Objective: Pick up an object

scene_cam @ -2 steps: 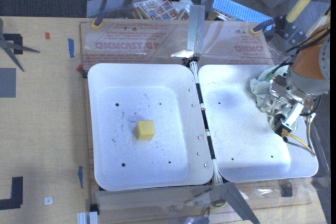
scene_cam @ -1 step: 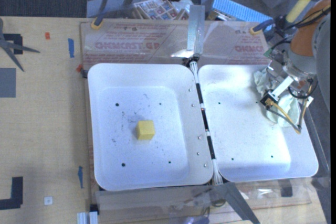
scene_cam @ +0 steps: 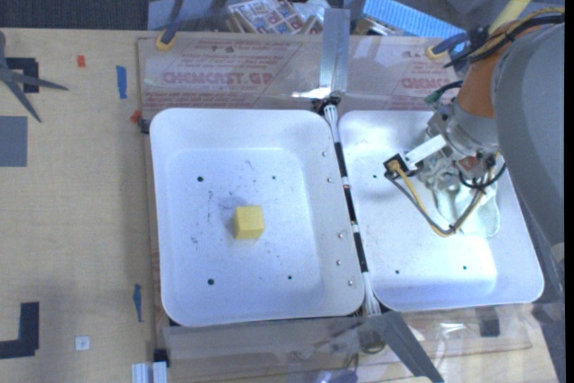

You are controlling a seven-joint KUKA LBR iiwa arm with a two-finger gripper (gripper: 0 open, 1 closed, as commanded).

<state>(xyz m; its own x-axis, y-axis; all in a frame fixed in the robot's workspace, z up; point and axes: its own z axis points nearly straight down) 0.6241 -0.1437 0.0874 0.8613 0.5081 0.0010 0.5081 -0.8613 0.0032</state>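
Note:
A small yellow cube [scene_cam: 248,221] lies on the floor of the left bin [scene_cam: 179,282], a little left of its middle. My gripper [scene_cam: 446,187] hangs over the right bin [scene_cam: 502,282], in its upper right part, far to the right of the cube. The grey arm with its orange band [scene_cam: 480,90] comes in from the right edge. A black and white bracket and a yellow cable loop sit around the gripper and blur its outline. I see nothing held in it.
A metal divider [scene_cam: 345,193] runs between the two bins. Clear plastic sheets stand behind them. Scissors [scene_cam: 22,85] and bits of blue tape lie on the wooden bench at left.

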